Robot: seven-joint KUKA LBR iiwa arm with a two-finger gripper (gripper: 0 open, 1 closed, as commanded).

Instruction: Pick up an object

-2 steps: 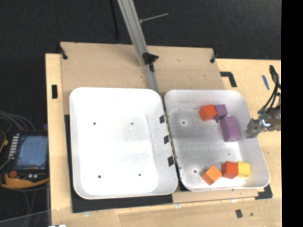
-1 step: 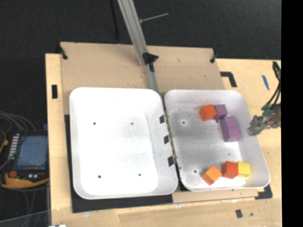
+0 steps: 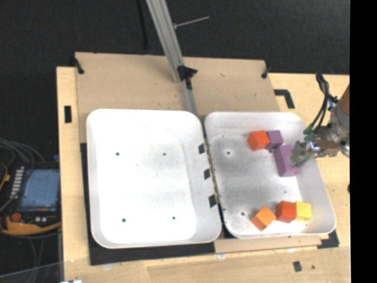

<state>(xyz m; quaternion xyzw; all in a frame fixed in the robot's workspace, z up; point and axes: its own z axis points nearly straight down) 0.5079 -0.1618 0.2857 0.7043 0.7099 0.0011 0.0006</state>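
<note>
gripper (image 3: 301,152) sits at the right bin's (image 3: 235,128) right edge, over the purple block's (image 3: 285,158) end; jaw state unreadable. approach step, i judge; next it must close and lift.

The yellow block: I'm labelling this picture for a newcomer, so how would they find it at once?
Look in the right-hand bin, at its near right corner. Three blocks sit in a row there; the yellow block is the rightmost, touching the red block, and is the only yellow thing.
</note>
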